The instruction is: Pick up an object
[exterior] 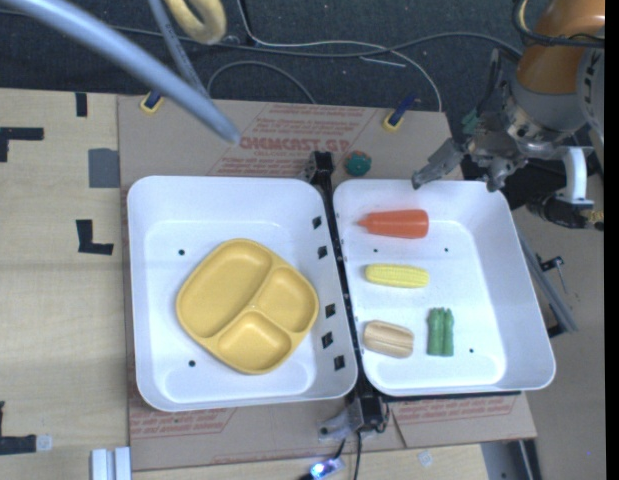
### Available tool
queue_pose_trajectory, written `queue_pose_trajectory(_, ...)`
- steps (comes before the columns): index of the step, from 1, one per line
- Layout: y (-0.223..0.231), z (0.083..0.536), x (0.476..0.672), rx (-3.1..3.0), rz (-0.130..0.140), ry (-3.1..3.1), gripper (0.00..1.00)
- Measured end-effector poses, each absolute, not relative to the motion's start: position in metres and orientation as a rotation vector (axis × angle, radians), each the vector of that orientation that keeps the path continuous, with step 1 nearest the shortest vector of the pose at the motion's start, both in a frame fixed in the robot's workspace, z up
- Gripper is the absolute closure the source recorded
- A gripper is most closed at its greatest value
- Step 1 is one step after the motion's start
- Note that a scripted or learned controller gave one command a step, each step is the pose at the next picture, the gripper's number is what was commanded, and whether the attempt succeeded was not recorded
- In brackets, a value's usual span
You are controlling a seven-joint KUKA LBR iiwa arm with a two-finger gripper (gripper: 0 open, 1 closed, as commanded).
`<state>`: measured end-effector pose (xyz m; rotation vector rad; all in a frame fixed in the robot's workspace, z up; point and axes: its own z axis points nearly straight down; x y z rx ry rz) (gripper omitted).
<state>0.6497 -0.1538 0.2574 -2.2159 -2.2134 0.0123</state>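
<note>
The right bin (pixel 519 298) holds an orange carrot (pixel 395 224) at the back, a yellow corn cob (pixel 397 276) in the middle, a tan bread roll (pixel 388 339) at the front, and a green asparagus bundle (pixel 441 331) beside the roll. My gripper (pixel 457 179) hangs over the bin's back rim, up and to the right of the carrot. It is open, with nothing between its fingers. One finger (pixel 429 172) slants toward the carrot, and the gripper touches none of the objects.
The left bin (pixel 149 268) carries a yellow divided plate (pixel 248 304). A small teal object (pixel 359 162) lies on the cardboard behind the bins. A grey pole (pixel 119 43) crosses the upper left, and cables run along the back.
</note>
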Motion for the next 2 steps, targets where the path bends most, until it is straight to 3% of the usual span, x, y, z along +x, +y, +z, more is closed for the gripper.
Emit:
queue_pose_trajectory(1, -0.153, 0.264, 0.652, -2.219, 0.002, -2.223, 0.00)
queue_pose_trajectory(2, -0.148, 0.201, 0.646, -2.216, 0.009, -2.219, 0.00)
